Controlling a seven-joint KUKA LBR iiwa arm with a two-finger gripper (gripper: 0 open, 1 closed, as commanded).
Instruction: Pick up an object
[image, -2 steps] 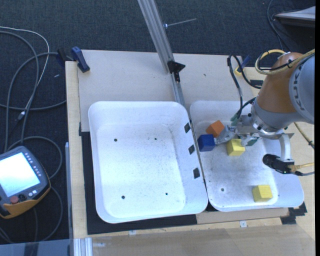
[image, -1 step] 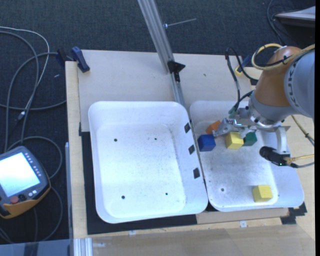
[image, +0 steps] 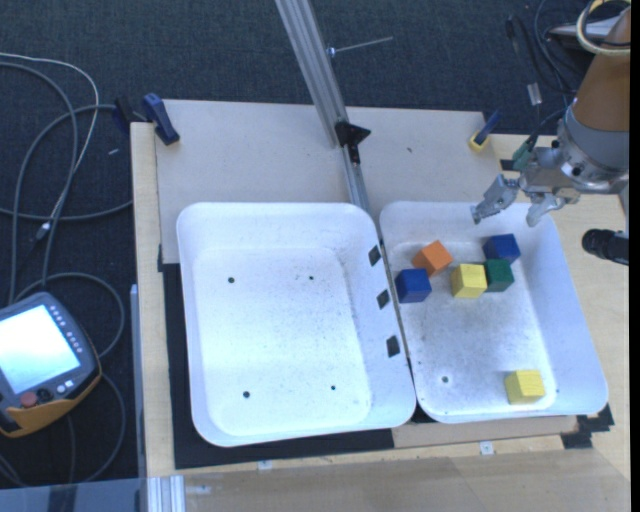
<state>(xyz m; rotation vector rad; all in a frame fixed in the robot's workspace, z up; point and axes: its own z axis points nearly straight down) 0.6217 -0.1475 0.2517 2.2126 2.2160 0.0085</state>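
The right bin holds several small cubes. An orange cube, a blue cube, a yellow cube, a green cube and a second blue cube cluster near its far end. Another yellow cube lies alone near the front right corner. My gripper hangs above the bin's far edge, just behind the second blue cube. Its two fingers stand apart with nothing between them.
The left bin sits beside the right one. A slanted metal post rises behind the bins. Blue clamps hold the bench board. Cables and a teach pendant lie on the floor to the left.
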